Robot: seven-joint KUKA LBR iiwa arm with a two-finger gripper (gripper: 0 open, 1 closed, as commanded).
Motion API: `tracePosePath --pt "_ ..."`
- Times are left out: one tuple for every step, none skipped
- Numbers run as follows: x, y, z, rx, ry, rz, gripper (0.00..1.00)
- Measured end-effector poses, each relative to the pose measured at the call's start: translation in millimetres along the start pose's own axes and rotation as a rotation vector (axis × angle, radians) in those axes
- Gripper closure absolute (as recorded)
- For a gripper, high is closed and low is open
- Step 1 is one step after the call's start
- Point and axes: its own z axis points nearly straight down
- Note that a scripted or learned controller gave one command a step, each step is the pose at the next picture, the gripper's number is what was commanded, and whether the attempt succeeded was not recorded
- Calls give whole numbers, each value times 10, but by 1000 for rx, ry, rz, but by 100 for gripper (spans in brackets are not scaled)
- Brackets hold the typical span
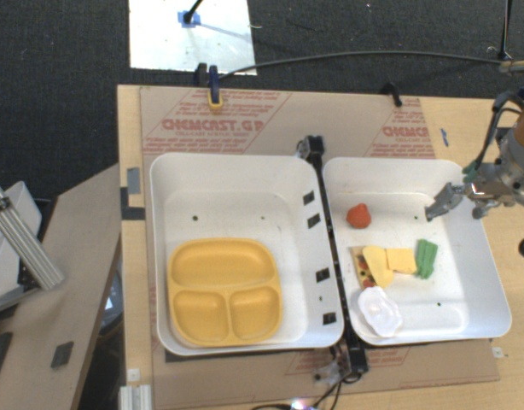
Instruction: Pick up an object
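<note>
The right bin [480, 254] holds a small red-orange round object [358, 216], yellow flat pieces [388, 263], a green object [426, 258] and a white lumpy object [380, 311]. My gripper [461, 203] hangs over the bin's upper right part, to the right of the red object and above the green one. Its fingers [441, 202] are spread open with nothing between them.
A yellow divided tray [225, 290] lies in the left bin [177, 186]. A black divider strip [323, 237] runs between the two bins. Cardboard [245, 118] lies under them. A cable [347, 58] crosses behind the bench.
</note>
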Motion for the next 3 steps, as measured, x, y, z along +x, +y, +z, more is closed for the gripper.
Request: tracePosePath --pt "5 23 -64 -11 -2 -3 0" --pt "-20 41 355 -9 -2 -1 0" --pt "-27 31 986 -6 -1 -1 0"
